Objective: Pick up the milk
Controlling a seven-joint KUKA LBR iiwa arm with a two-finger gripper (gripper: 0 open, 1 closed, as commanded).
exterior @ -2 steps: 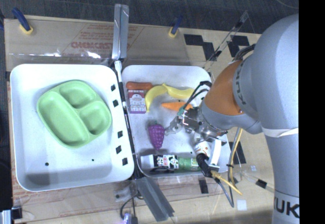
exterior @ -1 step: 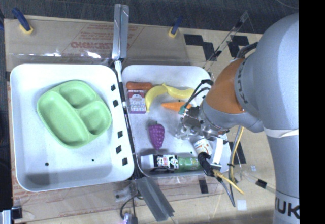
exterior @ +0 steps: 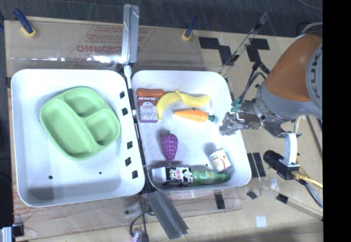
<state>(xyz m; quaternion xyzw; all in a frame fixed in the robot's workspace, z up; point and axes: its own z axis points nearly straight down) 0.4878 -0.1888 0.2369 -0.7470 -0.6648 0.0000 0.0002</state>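
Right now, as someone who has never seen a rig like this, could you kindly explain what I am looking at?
One camera looks down at a slant on a bench with two shallow white bins. The grey and orange robot arm reaches in from the right; its gripper hovers at the right bin's edge. The left bin holds a green divided plate. The right bin holds toy food: a banana, carrot, grapes, a small can, a green bottle and the milk, a small carton.

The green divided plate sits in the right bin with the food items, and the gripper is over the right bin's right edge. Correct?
Not quite. The camera view shows the green plate alone in the left bin. The food items lie in the right bin, and the gripper is at that bin's right edge.
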